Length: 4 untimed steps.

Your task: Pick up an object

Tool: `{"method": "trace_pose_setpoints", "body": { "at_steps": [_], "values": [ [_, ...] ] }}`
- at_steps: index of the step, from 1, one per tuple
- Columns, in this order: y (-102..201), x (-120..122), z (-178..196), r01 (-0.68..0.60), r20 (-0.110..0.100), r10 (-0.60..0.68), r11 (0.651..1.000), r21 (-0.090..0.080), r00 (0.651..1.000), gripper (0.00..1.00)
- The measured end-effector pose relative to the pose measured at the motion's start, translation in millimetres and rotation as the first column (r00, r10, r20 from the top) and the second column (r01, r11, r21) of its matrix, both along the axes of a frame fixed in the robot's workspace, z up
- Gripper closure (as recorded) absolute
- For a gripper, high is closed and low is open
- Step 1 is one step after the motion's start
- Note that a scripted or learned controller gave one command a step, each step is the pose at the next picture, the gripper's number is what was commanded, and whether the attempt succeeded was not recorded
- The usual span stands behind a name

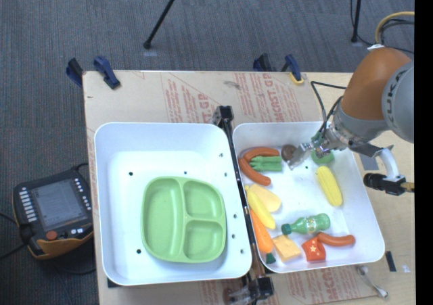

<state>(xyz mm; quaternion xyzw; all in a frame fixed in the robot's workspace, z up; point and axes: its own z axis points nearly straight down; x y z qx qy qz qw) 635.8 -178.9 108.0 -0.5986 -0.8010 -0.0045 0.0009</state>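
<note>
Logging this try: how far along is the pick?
Done: the gripper is down in the right bin, near its back wall, beside the hot dog. In hand: nothing visibly between its fingers. Left: grasp and lift; the corn, bottle and other toys lie in the bin.

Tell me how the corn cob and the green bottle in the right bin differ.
The corn cob is plain yellow; the green bottle is green with a pale label and a dark cap. The corn cob lies nearly lengthwise up the bin, close to its right wall; the green bottle lies crosswise, lower down and nearer the middle. The corn cob sits nearer the hand. Both lie flat on the floor of the right bin.
</note>
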Motion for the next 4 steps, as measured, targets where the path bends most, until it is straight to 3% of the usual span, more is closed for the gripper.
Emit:
{"method": "trace_pose_setpoints", "body": {
  "at_steps": [1,2,3,4],
  "values": [
    [-1.5,-9.1,-20.2,-0.251,-0.006,0.251,0.968,-0.005,0.968,0.0],
    [-0.7,0.6,-19.3,-0.49,-0.002,0.49,0.872,-0.009,0.872,0.0],
    [7.7,-34.4,-19.9,-0.823,-0.003,0.823,0.568,-0.007,0.568,0.0],
    [8.5,-60.2,-19.7,-0.987,-0.002,0.987,0.162,-0.009,0.162,0.0]
  ]
}}
